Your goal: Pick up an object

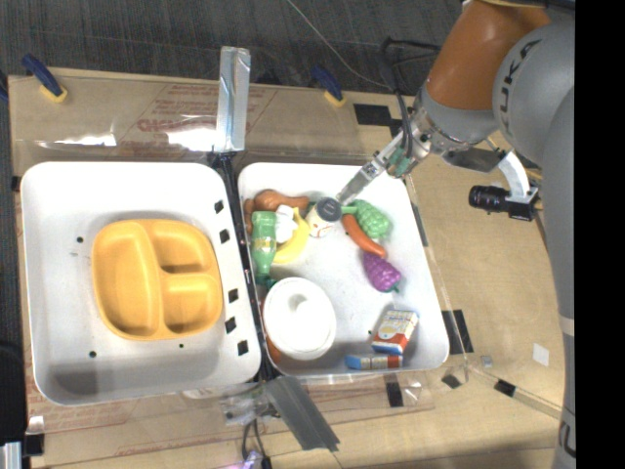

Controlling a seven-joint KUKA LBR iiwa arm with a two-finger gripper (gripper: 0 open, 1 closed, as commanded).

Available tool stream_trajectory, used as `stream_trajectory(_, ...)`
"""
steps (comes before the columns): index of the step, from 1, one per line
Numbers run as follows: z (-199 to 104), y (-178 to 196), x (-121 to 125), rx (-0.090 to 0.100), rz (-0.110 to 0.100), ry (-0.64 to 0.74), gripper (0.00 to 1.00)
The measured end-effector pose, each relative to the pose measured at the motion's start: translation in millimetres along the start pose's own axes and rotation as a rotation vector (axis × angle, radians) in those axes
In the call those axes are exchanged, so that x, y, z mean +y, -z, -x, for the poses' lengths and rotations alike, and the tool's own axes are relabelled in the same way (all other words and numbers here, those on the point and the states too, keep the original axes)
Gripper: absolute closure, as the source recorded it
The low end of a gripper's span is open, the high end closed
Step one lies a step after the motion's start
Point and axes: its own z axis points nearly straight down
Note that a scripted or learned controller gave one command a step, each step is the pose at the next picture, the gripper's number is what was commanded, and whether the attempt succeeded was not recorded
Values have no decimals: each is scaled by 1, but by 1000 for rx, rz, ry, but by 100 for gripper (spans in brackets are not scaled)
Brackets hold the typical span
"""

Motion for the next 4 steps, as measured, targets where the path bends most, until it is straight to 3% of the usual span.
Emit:
stream_trajectory(1,28,-97,-36,9,-7,64,0)
stream_trajectory(2,19,-140,-51,-4,4,42,0)
stream_trajectory(3,29,-146,-22,14,5,-236,0)
stream_trajectory(4,31,-135,-23,6,2,-231,100)
